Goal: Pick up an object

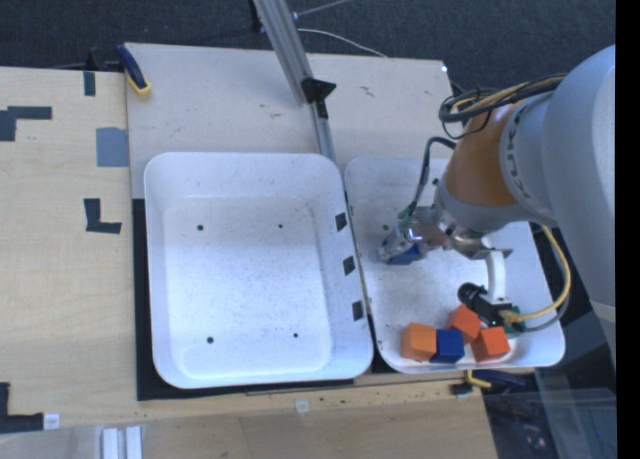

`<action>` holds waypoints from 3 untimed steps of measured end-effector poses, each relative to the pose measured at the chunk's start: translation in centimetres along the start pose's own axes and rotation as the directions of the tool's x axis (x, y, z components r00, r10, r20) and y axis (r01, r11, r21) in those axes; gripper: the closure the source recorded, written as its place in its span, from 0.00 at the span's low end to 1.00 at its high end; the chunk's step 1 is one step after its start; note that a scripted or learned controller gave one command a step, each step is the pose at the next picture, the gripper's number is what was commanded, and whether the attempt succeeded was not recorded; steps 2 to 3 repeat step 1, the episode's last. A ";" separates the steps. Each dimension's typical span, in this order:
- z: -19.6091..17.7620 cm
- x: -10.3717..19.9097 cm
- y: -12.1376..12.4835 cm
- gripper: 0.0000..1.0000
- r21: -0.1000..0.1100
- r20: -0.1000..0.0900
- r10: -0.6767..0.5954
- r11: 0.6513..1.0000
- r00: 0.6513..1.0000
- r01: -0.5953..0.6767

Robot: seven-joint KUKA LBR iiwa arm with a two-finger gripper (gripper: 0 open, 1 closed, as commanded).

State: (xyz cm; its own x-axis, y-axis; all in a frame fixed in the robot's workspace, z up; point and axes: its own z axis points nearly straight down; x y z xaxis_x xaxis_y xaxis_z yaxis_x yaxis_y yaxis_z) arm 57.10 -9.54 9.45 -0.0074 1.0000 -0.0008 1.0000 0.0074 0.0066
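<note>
Near right corner of the right shallow white bin (395, 182): I see an orange block (419, 340), a blue block (449, 345) and two more orange blocks (490, 344) clustered; farther left, my gripper (402, 247) pinches a small blue object (404, 256) over the bin floor, beside the left white bin (240, 172).

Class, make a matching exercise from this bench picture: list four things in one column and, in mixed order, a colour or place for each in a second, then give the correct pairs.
Column one:
1. left bin
2. clamp handle
3. block cluster
4. wrist band

Column two:
A. orange, above the end effector
B. near corner of the right bin
C. white, with four dark dots
D. blue and yellow, bench's far left corner

Pairs: 1-C, 2-D, 3-B, 4-A
</note>
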 end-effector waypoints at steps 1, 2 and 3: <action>-10.6 -0.3 1.2 1.00 0.000 0.001 0.005 1.000 1.000 -0.005; -10.6 -0.3 1.2 1.00 0.000 0.001 0.005 1.000 1.000 -0.005; -10.6 -0.3 1.2 1.00 0.000 0.001 0.005 1.000 1.000 -0.005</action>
